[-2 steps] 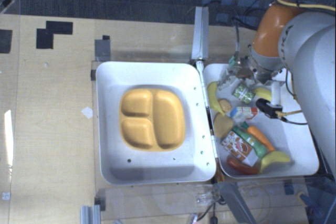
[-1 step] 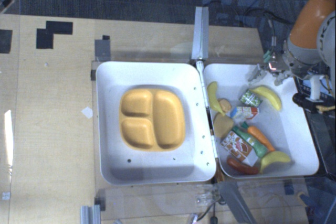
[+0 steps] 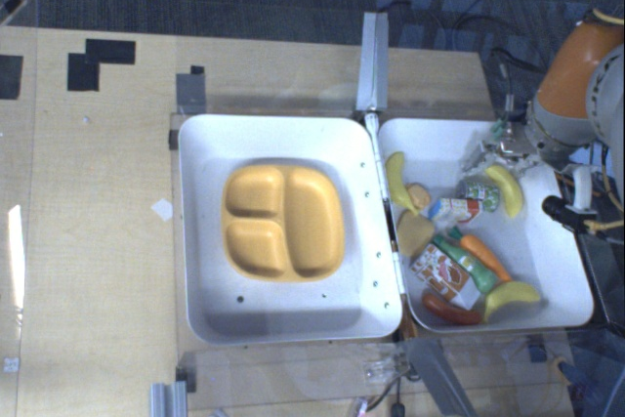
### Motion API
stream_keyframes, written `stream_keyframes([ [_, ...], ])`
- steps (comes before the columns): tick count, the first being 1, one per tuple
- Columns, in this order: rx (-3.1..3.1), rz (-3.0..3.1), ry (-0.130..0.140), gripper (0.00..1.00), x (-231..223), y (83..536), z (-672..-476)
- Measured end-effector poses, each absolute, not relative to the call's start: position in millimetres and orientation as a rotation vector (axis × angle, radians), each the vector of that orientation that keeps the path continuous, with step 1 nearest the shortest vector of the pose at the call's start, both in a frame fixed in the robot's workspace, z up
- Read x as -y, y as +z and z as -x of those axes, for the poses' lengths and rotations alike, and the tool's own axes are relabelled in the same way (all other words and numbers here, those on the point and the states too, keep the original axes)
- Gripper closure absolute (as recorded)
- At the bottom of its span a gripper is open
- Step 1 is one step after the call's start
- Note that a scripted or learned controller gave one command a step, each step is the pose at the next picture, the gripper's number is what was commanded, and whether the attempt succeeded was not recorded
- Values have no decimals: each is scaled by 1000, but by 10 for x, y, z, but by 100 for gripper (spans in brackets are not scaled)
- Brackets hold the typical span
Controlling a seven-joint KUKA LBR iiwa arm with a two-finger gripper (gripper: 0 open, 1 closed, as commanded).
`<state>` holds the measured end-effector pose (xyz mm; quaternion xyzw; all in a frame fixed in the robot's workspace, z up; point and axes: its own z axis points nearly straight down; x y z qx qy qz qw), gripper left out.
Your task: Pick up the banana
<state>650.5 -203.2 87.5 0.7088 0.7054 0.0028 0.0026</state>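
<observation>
Two shallow white plastic bins are shown side by side on a pale wooden bench (image 3: pixel 88 210). The left bin (image 3: pixel 200 308) is occupied by a yellow moulded plate (image 3: pixel 284 220) divided into three compartments, lying near its middle. The right bin (image 3: pixel 562 278) is seen to hold a loose group of toy foods.

Three yellow plastic bananas are counted there. The upper banana (image 3: pixel 506 189) lies towards the far right part of the bin, just below the metal two-finger gripper (image 3: pixel 507 149), its top end close to the gripper or touching it; which of the two cannot be told. The left banana (image 3: pixel 395 181) is laid along the bin's left wall. The lower banana (image 3: pixel 510 297), greenish at one end, rests near the front wall.

Between them are found an orange toy carrot (image 3: pixel 480 255), a printed red and green carton (image 3: pixel 449 272), a red sausage-shaped piece (image 3: pixel 449 310) and a small labelled bottle (image 3: pixel 459 208) on its side.

The grey arm with its orange band (image 3: pixel 576 68) is seen entering from the right. Whether the gripper is wide or narrow cannot be told, and no object is clearly shown held in it.
</observation>
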Motion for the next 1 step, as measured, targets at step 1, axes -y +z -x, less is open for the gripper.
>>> stream_keyframes([
  [1, -2212, -2212, 14, 100, 2026, 1013, -6533],
])
